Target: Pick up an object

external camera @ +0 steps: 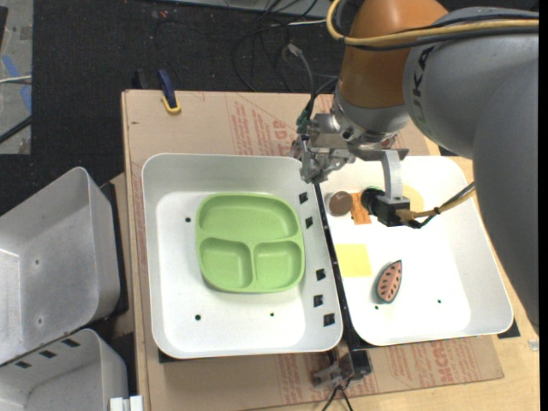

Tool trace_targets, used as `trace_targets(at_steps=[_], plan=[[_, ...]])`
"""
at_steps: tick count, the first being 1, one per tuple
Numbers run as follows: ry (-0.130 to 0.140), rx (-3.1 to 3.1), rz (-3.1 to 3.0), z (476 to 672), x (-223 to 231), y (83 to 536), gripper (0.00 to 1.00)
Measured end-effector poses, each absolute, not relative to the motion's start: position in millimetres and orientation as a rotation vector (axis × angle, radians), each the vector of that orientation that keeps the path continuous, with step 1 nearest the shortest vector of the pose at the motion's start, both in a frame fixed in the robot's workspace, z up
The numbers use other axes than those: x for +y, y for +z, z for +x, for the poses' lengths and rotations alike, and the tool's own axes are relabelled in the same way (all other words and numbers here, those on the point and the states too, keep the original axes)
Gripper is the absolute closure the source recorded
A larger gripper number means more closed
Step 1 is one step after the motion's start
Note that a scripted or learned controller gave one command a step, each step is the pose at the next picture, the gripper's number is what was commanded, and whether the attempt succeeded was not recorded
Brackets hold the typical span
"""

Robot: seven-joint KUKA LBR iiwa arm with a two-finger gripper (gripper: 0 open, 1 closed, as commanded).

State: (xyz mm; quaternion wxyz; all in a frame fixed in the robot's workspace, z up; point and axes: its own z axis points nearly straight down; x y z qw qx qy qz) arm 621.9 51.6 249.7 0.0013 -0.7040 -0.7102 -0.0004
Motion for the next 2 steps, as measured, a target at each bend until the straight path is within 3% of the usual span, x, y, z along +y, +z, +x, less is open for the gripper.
trace_targets(at_steps=[1,2], plan=[[0.002,-2.227,-2.21,602.5,96.9,247.7,1.0],[0.002,-2.223,-2.219,603.4,93.4,248.1,0.0]])
